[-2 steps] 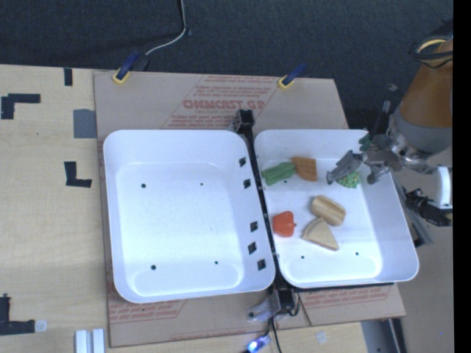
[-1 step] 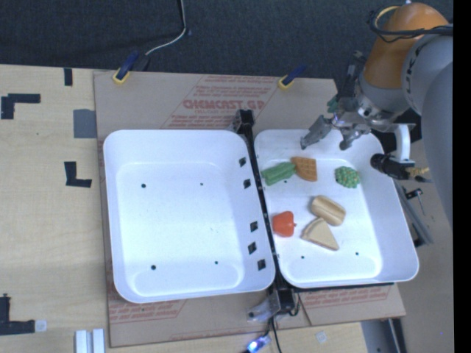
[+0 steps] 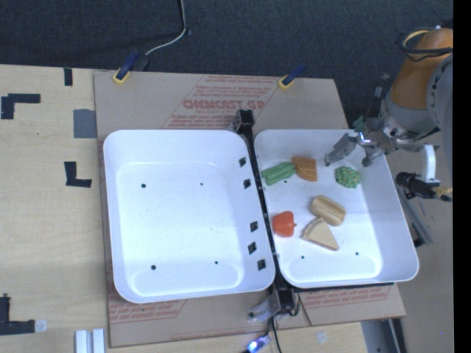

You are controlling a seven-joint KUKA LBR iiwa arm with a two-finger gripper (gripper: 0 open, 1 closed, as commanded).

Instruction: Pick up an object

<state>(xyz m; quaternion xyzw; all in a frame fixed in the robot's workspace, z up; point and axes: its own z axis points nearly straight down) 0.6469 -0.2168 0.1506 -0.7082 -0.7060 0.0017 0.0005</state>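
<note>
Camera view:
Gripper (image 3: 355, 150): over the right bin (image 3: 390, 226), at its 1 o'clock corner; fingers spread, nothing between them.
Nearest item: green broccoli piece (image 3: 347, 176), just beside the gripper at its 6 o'clock (likely the easiest pick).
Other items: orange wedge (image 3: 305, 168) and green pepper (image 3: 279, 173) toward 8 o'clock; bread roll (image 3: 328, 209), tan wedge (image 3: 321, 234) and red pepper (image 3: 284, 223) farther down.

We see our arm (image 3: 416, 87) reaching in from the right, its gripper (image 3: 353, 153) angled downward, fingers spread apart.
</note>
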